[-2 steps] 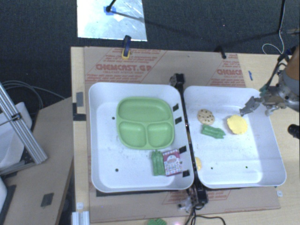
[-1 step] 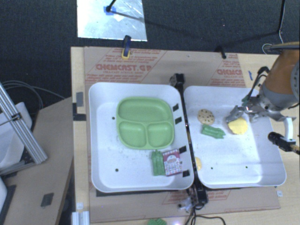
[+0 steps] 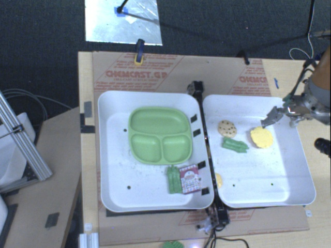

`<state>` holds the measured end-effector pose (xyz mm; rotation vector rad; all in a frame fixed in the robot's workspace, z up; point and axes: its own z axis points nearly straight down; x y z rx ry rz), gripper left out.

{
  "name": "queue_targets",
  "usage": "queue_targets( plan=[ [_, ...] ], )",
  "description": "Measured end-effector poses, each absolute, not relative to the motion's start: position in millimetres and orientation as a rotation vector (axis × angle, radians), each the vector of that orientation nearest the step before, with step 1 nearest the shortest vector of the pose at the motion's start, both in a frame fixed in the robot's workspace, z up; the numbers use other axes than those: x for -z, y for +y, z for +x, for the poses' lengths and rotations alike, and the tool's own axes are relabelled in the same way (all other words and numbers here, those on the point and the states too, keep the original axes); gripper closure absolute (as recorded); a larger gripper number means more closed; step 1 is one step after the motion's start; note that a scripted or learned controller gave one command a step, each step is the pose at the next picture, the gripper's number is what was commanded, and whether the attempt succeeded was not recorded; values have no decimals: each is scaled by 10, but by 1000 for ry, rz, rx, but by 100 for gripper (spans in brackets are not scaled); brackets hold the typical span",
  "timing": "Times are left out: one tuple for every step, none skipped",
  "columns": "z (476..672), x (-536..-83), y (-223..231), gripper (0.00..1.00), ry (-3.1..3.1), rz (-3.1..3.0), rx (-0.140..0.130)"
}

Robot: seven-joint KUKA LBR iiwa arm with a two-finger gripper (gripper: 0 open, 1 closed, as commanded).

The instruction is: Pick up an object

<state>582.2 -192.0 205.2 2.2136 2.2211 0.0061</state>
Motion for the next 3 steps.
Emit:
queue_targets(
  plan=[
    [6106, -780, -2048, 0, 2227, 2217, 2],
    [6127, -958, -2052, 100, 2224, 2212, -5],
    [5939, -2044, -1284, 100, 2229, 2205, -13]
  ],
)
